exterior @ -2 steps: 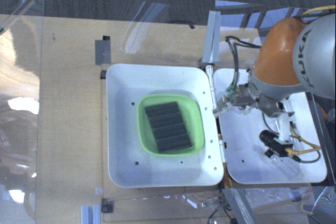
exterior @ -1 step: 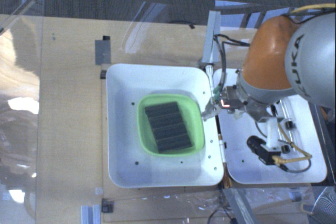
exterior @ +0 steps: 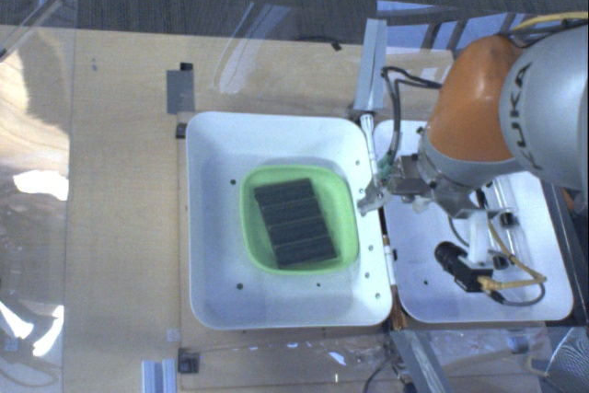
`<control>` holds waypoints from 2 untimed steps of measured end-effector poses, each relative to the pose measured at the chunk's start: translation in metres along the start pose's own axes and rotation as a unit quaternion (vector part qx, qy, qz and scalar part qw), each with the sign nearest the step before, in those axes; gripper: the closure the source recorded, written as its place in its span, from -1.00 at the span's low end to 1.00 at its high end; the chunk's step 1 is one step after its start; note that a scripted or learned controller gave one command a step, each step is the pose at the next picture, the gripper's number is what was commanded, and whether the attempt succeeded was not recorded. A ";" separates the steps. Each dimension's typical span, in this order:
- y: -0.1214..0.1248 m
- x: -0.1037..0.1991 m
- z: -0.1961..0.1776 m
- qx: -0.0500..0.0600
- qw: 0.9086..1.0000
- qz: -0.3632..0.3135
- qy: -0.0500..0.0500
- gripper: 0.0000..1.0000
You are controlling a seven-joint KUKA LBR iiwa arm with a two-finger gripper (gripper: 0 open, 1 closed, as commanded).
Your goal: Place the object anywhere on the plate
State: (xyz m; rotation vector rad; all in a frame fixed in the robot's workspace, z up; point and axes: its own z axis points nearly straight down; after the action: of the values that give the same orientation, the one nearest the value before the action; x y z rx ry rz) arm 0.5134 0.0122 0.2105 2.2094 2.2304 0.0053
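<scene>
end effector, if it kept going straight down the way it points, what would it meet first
Hard to say: the arm's orange band covers most of the end effector. It seems to hang over the seam between the two bins, so probably the left bin's right rim, not the green plate.

glossy green plate (exterior: 342, 214), matt ribbed dark object (exterior: 294, 222)

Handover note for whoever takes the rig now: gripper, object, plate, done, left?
Gripper: hidden under the arm's orange band and wrist, over the right bin; I cannot tell its state from this view.
Object: the dark grey ribbed block lies flat on the green plate, slightly askew, inside the rim.
Plate: sits in the middle of the left bin.
Done: the block appears placed on the plate.
Left: probably nothing but confirming the release and pulling the arm away.
</scene>
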 end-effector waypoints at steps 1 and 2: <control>0.002 0.057 0.010 0.000 1.000 -0.005 0.000 -1.00; 0.034 0.000 0.002 -0.002 1.000 0.012 0.000 -1.00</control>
State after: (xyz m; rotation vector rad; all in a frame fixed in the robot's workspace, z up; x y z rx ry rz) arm 0.5479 0.0126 0.2091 2.2338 2.2015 0.0088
